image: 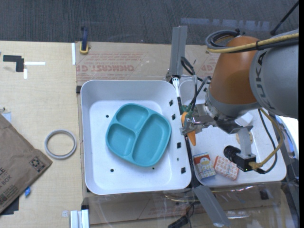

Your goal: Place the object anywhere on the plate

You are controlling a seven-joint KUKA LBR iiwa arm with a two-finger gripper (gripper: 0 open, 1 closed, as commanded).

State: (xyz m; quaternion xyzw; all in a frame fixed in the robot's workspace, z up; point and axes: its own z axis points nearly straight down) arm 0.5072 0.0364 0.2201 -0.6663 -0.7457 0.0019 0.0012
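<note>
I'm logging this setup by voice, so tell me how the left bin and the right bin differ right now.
The left bin bears a teal divided plate and lies in plain sight; the right bin bears small packets and no plate. The arm hangs over the right bin and hides much of it, while nothing covers the left bin. Both are shallow, white, and set side by side.

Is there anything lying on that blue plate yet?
No. The blue plate sits in the left bin with all three of its compartments bare.

One plate [138, 134], two bins [88, 141], two packets [204, 165].
</note>
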